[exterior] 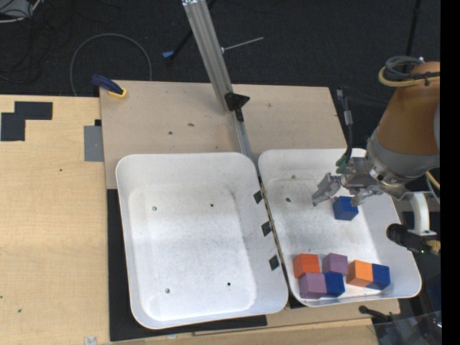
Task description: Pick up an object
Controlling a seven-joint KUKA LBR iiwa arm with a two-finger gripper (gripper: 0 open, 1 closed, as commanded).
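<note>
My gripper (340, 194) hangs over the middle of the right bin (302, 165), its fingers spread open. A small blue cube (346, 208) lies on the bin floor just in front of the fingertips, a little to their right. The view does not show the cube clamped between the fingers. The grey arm with its orange band comes in from the right above the bin's far right side.
Several cubes cluster at the right bin's near edge: an orange one (307, 264), a purple one (335, 263), another orange one (359, 272) and a blue one (380, 275). The left bin (123, 172) lies beside it. A slanted aluminium post (209, 45) rises behind the bins.
</note>
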